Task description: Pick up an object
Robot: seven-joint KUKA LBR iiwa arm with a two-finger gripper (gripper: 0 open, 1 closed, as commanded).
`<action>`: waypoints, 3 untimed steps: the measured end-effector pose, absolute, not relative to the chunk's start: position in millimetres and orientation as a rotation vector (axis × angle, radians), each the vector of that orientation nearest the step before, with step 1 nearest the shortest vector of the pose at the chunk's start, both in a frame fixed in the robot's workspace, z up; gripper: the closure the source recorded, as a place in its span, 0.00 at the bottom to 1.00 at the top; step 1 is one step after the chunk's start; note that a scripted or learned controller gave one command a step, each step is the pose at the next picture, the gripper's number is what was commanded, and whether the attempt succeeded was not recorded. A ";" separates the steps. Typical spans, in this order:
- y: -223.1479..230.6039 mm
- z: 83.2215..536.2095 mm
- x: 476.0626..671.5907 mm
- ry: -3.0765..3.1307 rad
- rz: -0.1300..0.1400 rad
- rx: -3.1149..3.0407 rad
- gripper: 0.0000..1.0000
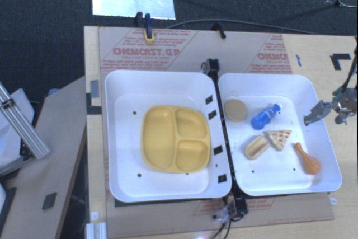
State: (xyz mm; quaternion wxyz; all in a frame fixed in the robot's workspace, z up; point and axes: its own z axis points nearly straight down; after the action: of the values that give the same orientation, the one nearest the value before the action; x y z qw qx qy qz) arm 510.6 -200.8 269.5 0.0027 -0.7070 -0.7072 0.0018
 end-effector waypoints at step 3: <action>-198.6 182.3 509.7 -2.222 0.001 -2.219 0.00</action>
State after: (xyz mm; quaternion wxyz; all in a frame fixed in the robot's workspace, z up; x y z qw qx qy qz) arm 509.7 -198.6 182.3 0.0007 -0.7066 -0.7076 0.0003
